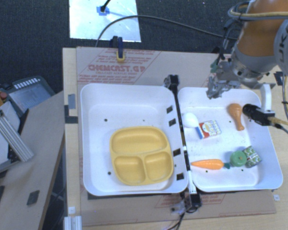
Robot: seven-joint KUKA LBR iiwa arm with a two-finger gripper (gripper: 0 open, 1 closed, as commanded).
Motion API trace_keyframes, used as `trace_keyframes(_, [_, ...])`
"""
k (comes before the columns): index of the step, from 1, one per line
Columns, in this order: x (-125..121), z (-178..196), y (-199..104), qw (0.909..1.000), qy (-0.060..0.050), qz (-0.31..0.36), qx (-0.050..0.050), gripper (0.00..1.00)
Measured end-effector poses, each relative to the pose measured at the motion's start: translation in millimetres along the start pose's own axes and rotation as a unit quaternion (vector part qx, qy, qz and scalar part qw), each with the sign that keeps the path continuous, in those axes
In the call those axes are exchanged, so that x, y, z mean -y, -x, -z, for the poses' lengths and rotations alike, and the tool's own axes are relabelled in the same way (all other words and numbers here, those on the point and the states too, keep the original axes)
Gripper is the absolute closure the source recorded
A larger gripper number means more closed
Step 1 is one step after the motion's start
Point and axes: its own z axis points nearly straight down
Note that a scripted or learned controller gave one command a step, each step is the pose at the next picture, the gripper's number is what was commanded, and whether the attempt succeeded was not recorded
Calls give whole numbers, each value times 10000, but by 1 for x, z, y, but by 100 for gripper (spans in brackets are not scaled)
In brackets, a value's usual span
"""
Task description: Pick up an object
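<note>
A: Where do we stand on the pick?

B: We judge it barely begun. Our two-finger gripper (214, 91) hangs over the far edge of the right shallow white bin (269, 176), and we see nothing between its tips. Whether it stands wide or narrow, we cannot tell from this slant.

A: And the candidates?

B: All lie in that bin. The tan drumstick-shaped toy (235, 114) sits nearest our gripper, to its right. The small red-and-white printed packet (209, 129) lies mid-bin, just beside a white rounded piece (189, 120). Nearer us, the orange plastic carrot (208, 164) and the green round toy (239, 158) rest along the front.

A: The left bin?

B: It bears the yellow three-compartment plastic tray (140, 154), well apart from our gripper.

A: So what is left?

B: Everything: choosing, descending, closing, lifting.
</note>
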Motion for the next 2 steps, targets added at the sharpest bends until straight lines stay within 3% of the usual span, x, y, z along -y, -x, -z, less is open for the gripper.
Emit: trace_keyframes(2, [22, -28, -91, 10000, -10, -5, 0, 100])
